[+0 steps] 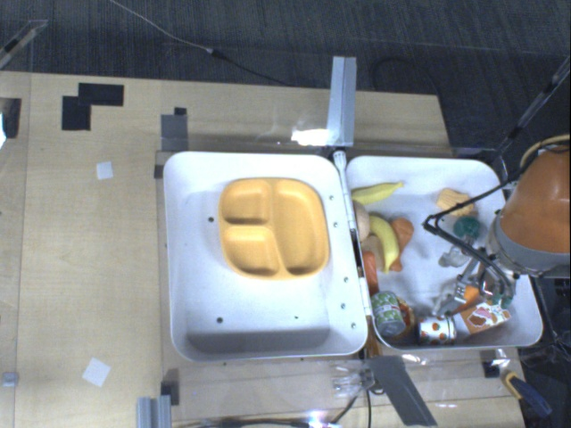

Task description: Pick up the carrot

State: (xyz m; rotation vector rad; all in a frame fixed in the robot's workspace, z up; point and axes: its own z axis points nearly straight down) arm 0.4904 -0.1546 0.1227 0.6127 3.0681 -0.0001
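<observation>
The carrot (369,273) looks like the orange, tapering piece lying along the left wall of the right bin (419,164), just below the two bananas (384,236). My gripper (464,289) is low in the front right part of that bin, well to the right of the carrot and apart from it. It hangs over a small white and orange carton (487,317) and a small can (436,329). A small orange bit (467,299) shows right at the gripper's tip; what it is stays unclear. The arm's orange band (546,201) covers the bin's right edge.
A yellow divided plate (271,226) lies in the left bin (192,266). The right bin also holds a green-labelled can (389,311), an orange-red fruit (403,232), a teal object (467,227) and a pale yellow piece (452,200). Black cables (455,212) cross the bin.
</observation>
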